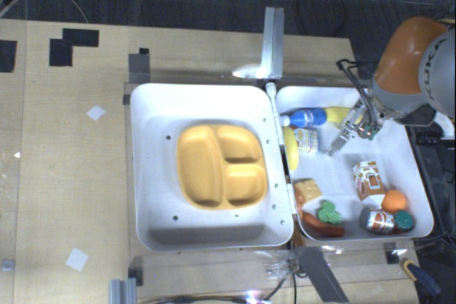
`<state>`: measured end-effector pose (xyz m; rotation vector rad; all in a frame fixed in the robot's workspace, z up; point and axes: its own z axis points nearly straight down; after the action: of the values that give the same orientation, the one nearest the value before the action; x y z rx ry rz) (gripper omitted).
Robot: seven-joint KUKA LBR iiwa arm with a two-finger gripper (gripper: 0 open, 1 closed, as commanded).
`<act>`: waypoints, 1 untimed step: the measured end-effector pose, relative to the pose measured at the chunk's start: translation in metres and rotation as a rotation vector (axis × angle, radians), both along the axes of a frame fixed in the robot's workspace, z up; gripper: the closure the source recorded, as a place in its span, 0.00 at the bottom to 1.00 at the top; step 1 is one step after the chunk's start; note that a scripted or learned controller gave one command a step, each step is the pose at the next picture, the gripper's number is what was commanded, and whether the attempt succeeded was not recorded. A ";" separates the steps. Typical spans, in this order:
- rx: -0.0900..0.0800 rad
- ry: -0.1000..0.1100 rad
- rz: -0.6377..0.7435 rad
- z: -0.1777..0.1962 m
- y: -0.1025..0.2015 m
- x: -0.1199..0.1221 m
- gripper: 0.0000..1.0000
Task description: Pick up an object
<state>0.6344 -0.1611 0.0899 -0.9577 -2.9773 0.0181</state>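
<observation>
Wooden bench (64, 153), gripper (340, 142) over crowded right bin (420, 203), grip state unclear, bottle (308, 117) beside.

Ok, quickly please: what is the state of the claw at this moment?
Claw: cannot be told; it hangs over the right bin, near the small white carton.

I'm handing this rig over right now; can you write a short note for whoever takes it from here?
Gripper: over the right bin, nothing seen between its fingers; open or shut is unclear.
Things: right bin holds a blue bottle, a white carton, an orange ball, a can and a sausage, among others. Left bin holds a yellow tray.
Done: nothing picked up yet.
Left: close on one object and lift it.
</observation>
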 end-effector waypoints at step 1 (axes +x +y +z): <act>-0.003 0.025 -0.186 -0.001 0.008 0.015 0.00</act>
<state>0.6497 -0.1535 0.0892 -1.2209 -2.8529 0.0319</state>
